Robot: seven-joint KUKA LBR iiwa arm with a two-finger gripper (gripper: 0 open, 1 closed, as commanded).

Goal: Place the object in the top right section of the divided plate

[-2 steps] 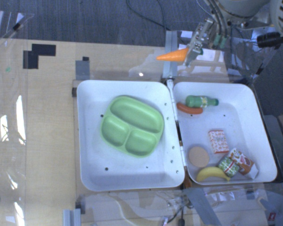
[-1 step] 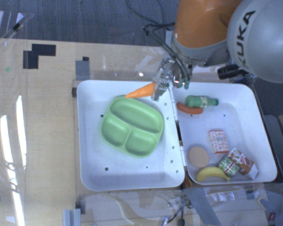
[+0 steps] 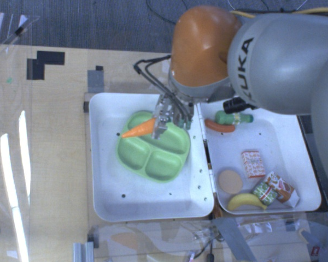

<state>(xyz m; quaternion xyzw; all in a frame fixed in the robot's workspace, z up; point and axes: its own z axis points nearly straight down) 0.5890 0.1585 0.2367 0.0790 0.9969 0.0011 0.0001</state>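
Sticking out left from claw [image 3: 163, 125] tips: carrot [image 3: 139, 129], over plate [image 3: 153, 146].

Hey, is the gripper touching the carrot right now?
Touching. In the camera view the gripper meets the thick end of the carrot, with no gap between them, above the green divided plate.

The gripper [image 3: 163, 125] sits at frame centre above the green divided plate [image 3: 153, 146] in the left bin [image 3: 106, 195]. An orange carrot [image 3: 139, 129] lies between its fingers, over the plate's upper left.
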